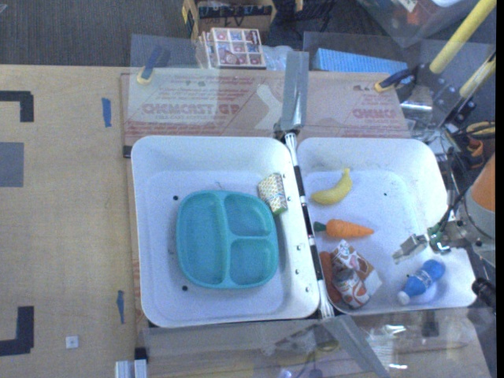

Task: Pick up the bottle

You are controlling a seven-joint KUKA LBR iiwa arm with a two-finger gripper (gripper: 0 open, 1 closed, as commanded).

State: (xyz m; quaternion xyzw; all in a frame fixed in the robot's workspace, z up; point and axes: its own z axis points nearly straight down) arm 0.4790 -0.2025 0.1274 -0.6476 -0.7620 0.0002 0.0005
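Two shallow white bins sit side by side on the desk. The left bin (150, 211) holds two things: one teal divided plate (227, 240) with three compartments, lying flat near the bin's centre, and one small patterned packet (273, 192) touching the plate's far right rim, close to the wall shared with the other bin. The right bin (398, 152) holds four things: one banana (333, 188) toward the far left, one carrot (347, 228) just in front of it, one crumpled red-and-white wrapper (350, 274) at the near left corner, and one bottle (421, 281), clear with a blue label and blue cap, lying on its side near the bin's near right corner. The pincer (419, 243) enters at the right edge of this bin, just beyond the bottle and apart from it; whether its fingers are spread or closed cannot be told.

The desk (63, 211) is pale wood with black and blue tape marks. Behind the bins lie clear sheets printed in red, one cardboard box (228, 2), one blue pad (358, 60) and yellow rods (465, 26).
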